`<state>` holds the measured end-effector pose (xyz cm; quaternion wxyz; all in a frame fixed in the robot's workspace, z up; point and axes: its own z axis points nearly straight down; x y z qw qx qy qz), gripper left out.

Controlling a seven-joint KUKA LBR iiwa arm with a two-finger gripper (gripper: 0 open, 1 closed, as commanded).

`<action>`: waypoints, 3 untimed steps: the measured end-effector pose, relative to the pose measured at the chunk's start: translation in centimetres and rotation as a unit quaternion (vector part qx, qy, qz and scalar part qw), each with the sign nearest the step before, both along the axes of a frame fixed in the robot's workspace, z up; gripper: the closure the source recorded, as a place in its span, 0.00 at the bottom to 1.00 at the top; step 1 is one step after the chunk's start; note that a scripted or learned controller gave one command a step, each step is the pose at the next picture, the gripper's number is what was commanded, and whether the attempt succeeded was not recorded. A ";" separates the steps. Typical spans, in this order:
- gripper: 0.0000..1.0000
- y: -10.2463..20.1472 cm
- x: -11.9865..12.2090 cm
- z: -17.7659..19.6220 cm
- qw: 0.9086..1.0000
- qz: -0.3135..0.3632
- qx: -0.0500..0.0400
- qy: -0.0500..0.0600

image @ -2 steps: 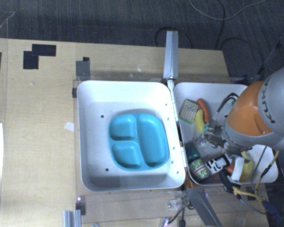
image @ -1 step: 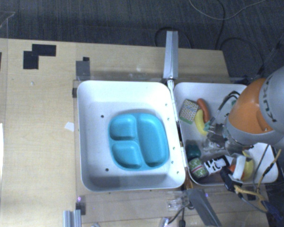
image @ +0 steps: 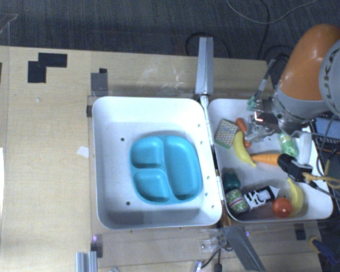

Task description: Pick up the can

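Observation:
A small green-labelled can point(image: 236, 200) lies in the front left corner of the right bin point(image: 323, 211). Just behind it stands a dark teal can-like cylinder point(image: 231, 180). My gripper point(image: 254, 130) hangs over the back of the right bin, above a yellow banana point(image: 242, 149) and an orange carrot point(image: 266, 159). It is well behind both cans and touches neither. The wrist hides the space under the gripper.
The right bin also holds a grid-patterned packet point(image: 226, 132), a black-and-white box point(image: 259, 196), a red tomato point(image: 281, 207), a second banana point(image: 295, 193) and a green item point(image: 288, 145). A blue divided plate point(image: 164, 168) sits in the left bin point(image: 110, 152).

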<state>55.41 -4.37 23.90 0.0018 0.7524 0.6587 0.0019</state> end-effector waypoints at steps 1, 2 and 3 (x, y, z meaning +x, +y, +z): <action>1.00 -8.8 3.9 -2.6 0.984 0.180 -0.002 0.000; 1.00 1.2 5.8 8.1 0.972 0.235 -0.002 -0.002; 1.00 4.3 9.4 7.8 0.968 0.252 -0.002 -0.001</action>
